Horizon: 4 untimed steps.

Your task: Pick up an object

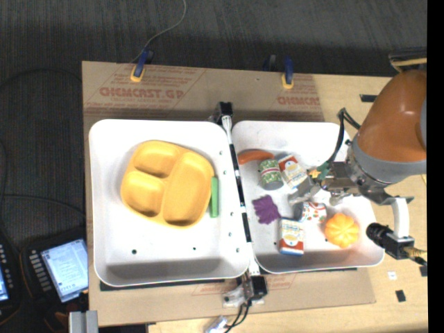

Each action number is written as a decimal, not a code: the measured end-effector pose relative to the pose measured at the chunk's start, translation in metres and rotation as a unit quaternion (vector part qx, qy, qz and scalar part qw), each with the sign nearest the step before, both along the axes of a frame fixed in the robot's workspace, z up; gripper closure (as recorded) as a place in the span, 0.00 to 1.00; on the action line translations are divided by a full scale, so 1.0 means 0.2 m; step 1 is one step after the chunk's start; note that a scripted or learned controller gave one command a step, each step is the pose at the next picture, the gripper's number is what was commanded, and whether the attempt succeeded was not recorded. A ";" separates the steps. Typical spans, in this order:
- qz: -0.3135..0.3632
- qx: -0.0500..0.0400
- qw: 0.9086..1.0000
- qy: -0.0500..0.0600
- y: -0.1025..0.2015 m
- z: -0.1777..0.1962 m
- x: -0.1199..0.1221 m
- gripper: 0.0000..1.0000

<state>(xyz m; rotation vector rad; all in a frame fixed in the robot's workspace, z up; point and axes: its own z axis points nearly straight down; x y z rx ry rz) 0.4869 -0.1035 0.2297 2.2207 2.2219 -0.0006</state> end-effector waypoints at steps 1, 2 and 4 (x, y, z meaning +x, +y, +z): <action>0.000 0.001 1.000 0.001 -0.09 -0.66 -0.02 0.00; -0.003 -0.004 1.000 -0.005 0.02 -0.70 0.00 0.00; -0.002 -0.003 1.000 -0.006 0.03 -0.65 0.00 0.00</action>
